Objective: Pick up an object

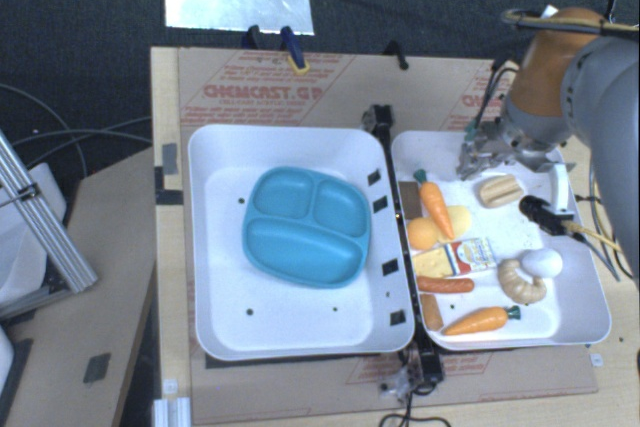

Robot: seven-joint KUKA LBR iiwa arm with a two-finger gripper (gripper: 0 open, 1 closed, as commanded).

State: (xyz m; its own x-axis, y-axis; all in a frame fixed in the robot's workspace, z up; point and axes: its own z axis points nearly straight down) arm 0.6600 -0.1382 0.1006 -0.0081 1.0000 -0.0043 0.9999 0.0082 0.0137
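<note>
Bread roll (500,189) just beside end effector (477,162), toward view's lower right; grip state impossible to tell.

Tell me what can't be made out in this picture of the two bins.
All in the camera view:
1. Claw: too small and blurred to tell whether it grips anything.
2. Right bin: its far right corner is hidden behind the arm.
3. Small carton: its print is too small to read.
4. Arm: cut off by the picture's right edge.
</note>
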